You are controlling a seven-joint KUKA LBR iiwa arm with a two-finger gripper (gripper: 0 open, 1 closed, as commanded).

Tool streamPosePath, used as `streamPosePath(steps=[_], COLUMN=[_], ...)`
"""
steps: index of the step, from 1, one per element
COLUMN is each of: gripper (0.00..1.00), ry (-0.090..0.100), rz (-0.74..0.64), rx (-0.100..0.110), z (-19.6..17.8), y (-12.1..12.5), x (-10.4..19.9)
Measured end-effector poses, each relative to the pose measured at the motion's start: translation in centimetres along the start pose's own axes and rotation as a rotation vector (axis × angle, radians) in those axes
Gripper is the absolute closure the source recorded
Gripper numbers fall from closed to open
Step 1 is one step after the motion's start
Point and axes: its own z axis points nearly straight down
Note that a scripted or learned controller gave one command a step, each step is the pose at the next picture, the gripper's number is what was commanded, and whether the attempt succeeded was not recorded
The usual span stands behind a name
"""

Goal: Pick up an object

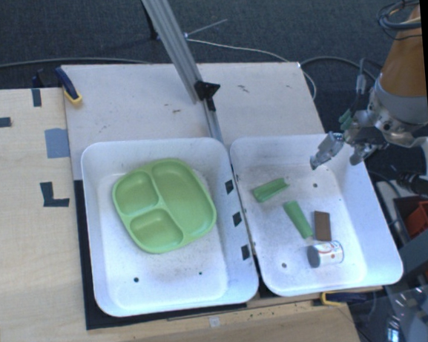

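Note:
In the right bin (366, 213) lie two green blocks: one (269, 190) near the middle left, tilted, and a longer one (298, 219) below it. A brown block (322, 225) rests beside the longer green one. A small white and red can (325, 253) with a grey end lies on its side near the bin's front. My gripper (340, 150) hangs over the bin's upper right corner, fingers spread apart with nothing between them, well above and right of the objects.
The left bin (104, 236) holds a green divided plate (165, 204). A metal pole (181, 50) slants across the back of the bench. A yellow and blue clamp (68, 85) sits at the bench's back left. Cables trail at the right.

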Motion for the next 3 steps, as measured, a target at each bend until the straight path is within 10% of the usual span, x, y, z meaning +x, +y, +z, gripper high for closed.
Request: streamPosePath(steps=[3], gripper=[0.00], ry=[0.001], rz=[0.001], rx=[0.006], z=[10.6], y=[-0.6], x=[0.0])
